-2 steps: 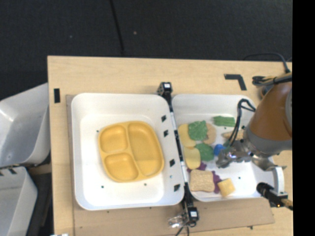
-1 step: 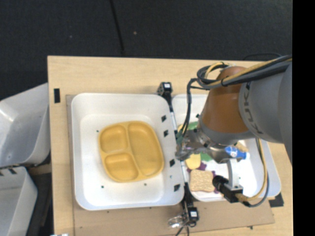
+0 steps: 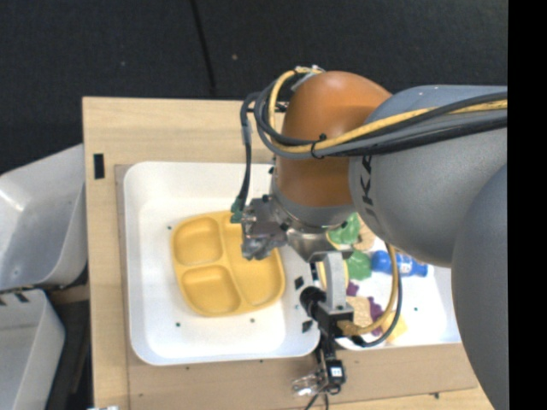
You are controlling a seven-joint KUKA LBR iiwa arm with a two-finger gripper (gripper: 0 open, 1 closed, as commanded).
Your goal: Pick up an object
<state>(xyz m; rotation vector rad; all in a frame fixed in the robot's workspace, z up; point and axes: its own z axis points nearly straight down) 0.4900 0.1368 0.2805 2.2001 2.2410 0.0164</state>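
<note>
A yellow divided plate [image 3: 205, 267] with three compartments lies in the left white bin [image 3: 145, 229]. My gripper [image 3: 254, 244] hangs from the orange wrist band directly over the plate's right rim, low and close to it. The arm's bulk hides most of the right bin [image 3: 423, 314]. Small toys there peek out from beneath the arm: a green piece [image 3: 357, 266], a blue piece [image 3: 402, 266], a purple piece [image 3: 355, 290] and a tan piece [image 3: 363, 313].
The wooden bench [image 3: 102, 314] frames both bins. A cable loop [image 3: 389, 306] and a connector [image 3: 318, 381] dangle over the bins' front edge. Bare white floor shows to the left of and behind the yellow plate.
</note>
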